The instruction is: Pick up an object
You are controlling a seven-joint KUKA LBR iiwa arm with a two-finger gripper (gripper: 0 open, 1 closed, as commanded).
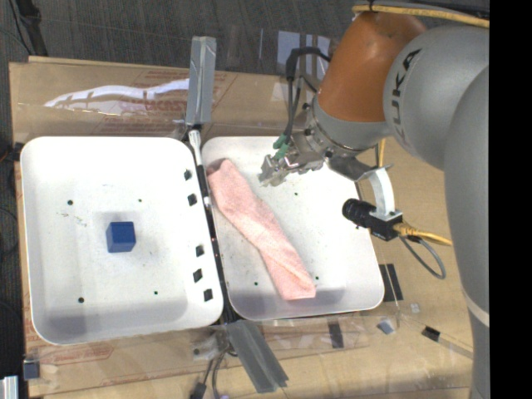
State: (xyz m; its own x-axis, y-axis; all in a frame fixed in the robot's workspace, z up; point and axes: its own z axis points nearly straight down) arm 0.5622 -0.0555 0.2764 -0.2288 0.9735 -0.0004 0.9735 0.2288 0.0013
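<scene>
Metal two-finger gripper (pixel 272 173) near right white bin's (pixel 357 285) far edge, beside folded pink cloth (pixel 258 223), grip state unclear, blue cube (pixel 121 236) in left bin (pixel 50 306)

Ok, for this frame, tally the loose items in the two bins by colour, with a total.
Blue: 1, the blue cube in the left bin
Pink: 1, the pink cloth in the right bin
Total: 2

fixed overhead camera — slanted down on both bins (pixel 33 223)
</scene>
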